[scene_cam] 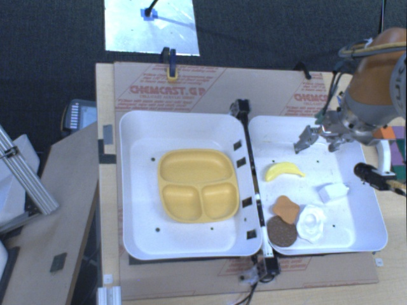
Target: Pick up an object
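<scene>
Left bin (137,138): it is carrying a yellow tray (196,184) with three compartments — not the easy pick, since it is wide and flat.
Right bin (362,234): it is holding the small things — a banana (284,170), an orange piece (287,208) touching a brown disc (282,232), a white lump (311,223) beside them, and a white block (333,191) nearer the right wall.
Step in hand: the arm is hovering over the right bin's far part, lining up for a descent, by my judgement; the banana looks the likeliest target.
Jaws (322,140): they are standing spread apart, gripping nothing.
Banana against jaws: it is lying near, towards the camera and a little left of them, not between them.
Doing it well: shifting over the banana's middle, closing across its narrow width, then lowering straight.
</scene>
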Tool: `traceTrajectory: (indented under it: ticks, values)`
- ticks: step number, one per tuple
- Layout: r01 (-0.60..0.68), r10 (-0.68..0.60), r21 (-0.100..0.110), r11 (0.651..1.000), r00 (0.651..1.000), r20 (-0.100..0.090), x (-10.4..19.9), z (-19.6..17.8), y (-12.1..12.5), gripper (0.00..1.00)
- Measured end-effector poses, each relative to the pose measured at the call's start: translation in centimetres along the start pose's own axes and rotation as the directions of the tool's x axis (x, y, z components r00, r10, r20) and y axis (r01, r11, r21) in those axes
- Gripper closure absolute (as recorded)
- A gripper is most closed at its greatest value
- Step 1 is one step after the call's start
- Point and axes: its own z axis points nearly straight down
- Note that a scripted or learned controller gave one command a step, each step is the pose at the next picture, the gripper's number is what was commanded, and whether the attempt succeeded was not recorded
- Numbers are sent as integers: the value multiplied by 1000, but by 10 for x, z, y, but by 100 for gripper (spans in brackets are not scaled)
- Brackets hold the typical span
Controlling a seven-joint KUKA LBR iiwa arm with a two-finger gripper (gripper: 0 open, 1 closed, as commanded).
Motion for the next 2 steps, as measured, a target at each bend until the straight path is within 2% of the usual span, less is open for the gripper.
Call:
traceTrajectory:
  ticks: [1, 2]
  values:
    - [2, -2, -12, 1000, 1000, 2, 0, -7, 3, 0]
    - [1, -1, -10, 1000, 1000, 2, 3, 55, 4, 0]
